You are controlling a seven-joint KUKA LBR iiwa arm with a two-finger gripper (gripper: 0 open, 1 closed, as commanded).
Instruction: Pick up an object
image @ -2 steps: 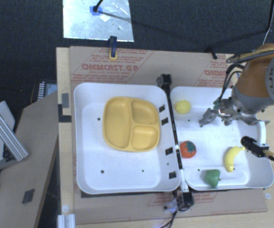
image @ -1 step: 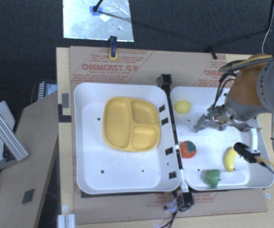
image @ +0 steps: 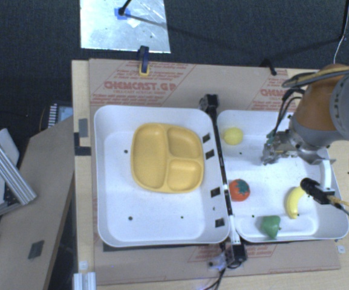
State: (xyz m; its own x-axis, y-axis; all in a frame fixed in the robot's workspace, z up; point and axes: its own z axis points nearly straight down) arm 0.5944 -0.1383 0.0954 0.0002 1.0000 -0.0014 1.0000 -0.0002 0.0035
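Right white bin [image: 337, 225] holds a lemon [image: 233, 136] left of the end effector [image: 272, 154], grip state unclear.

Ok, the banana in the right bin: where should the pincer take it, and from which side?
Grip the banana across its fat middle, coming straight down from above. It lies flat and curved, apart from the pepper and tomato, but a black part of the arm sits close to its upper end.

end effector [image: 273, 152] over right bin [image: 337, 222] | lemon [image: 233, 136], tomato [image: 239, 190], banana [image: 293, 202] inside | yellow tray [image: 166, 157] left bin [image: 110, 180]
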